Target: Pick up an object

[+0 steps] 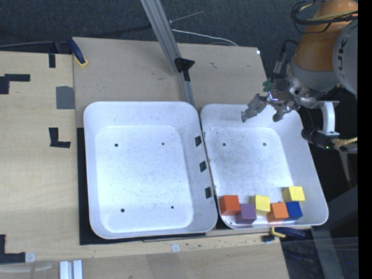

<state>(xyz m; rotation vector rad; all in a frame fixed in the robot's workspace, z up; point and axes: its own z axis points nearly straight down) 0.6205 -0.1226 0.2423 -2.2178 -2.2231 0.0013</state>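
Coloured blocks point(261, 207) cluster at the right bin's point(305, 156) near wall, well apart from the gripper point(264, 110), whose jaws stand apart. Best bet: target the yellow outlier point(295, 193), approaching squarely from above.

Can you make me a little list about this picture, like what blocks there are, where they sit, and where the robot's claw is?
blocks: orange block, purple block, yellow block, second orange block, blue block, second yellow block
where: bunched along the near edge of the right bin
gripper: open, above the far edge of the right bin, holding nothing
left bin: no blocks
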